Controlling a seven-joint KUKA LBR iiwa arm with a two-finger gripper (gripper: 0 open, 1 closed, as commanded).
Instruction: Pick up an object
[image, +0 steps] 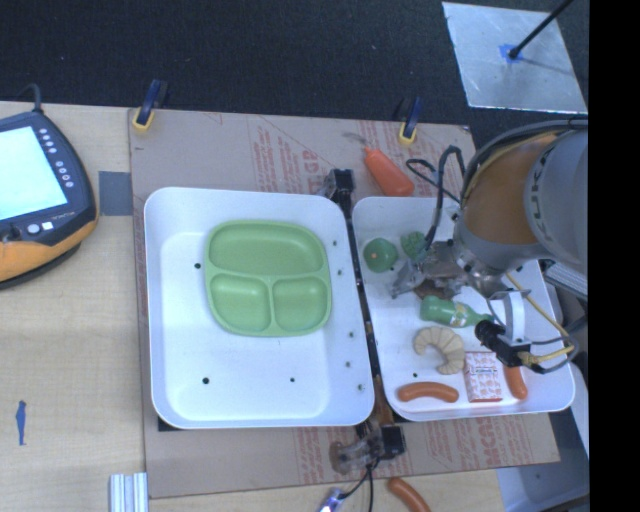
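Note:
My gripper (420, 278) hangs low in the upper part of the right bin (560, 400), under the grey arm with its orange band (500, 200). It sits just right of a round green fruit (379, 253), below a small green item (413, 243), and above a green bottle (447, 313) lying on its side. Further toward the front of the bin lie a croissant (440, 347), a sausage (428, 392), a red-and-white box (483, 378) and a small orange piece (516, 382). I see nothing lifted off the bin floor.
The left bin (180, 390) holds a green divided plate (268, 277). A carrot (388, 172) lies on the cardboard behind the right bin and another sausage (410, 492) in front. A teach pendant (35, 195) rests at far left. Cables (540, 345) trail over the right bin.

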